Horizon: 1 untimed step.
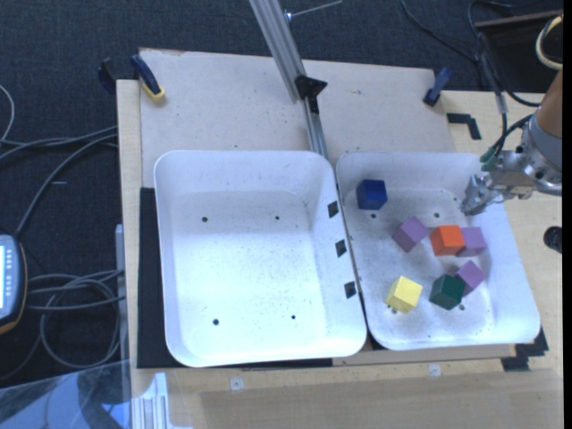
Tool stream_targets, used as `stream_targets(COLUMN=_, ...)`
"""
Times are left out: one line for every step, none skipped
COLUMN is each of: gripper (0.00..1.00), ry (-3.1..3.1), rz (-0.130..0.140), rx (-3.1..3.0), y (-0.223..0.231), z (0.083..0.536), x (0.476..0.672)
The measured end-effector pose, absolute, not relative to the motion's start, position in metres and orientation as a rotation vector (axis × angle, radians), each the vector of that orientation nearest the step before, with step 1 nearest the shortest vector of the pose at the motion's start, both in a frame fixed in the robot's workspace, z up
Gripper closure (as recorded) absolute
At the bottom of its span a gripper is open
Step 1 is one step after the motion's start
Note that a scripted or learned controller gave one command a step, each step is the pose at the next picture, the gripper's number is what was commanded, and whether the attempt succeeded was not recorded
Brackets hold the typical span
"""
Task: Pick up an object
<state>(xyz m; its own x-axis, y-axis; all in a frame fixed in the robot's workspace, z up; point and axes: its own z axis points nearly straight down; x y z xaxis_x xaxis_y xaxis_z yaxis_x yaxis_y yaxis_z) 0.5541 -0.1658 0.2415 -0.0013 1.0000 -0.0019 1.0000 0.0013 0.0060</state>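
Note:
The right bin (500,329) holds several small blocks: a blue cube (372,194) at the back, a purple block (411,232), an orange block (447,239) with a purple one (473,239) beside it, another purple block (470,274), a dark green block (446,291) and a yellow cube (404,293). My gripper (474,198) hangs over the bin's back right part, above and just behind the orange block. Nothing is seen between its fingers.
The left bin (179,329) lies beside the right one. A metal pole (277,34) slants up from between the bins at the back. Blue clamps (147,77) (436,86) sit at the board's far corners. Cables lie on the floor at left.

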Motion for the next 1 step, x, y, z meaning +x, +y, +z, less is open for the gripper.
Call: stream_targets(gripper=1.00, ry=2.229, rz=0.004, rx=2.215, y=-0.1172, z=0.2438, x=0.5578)
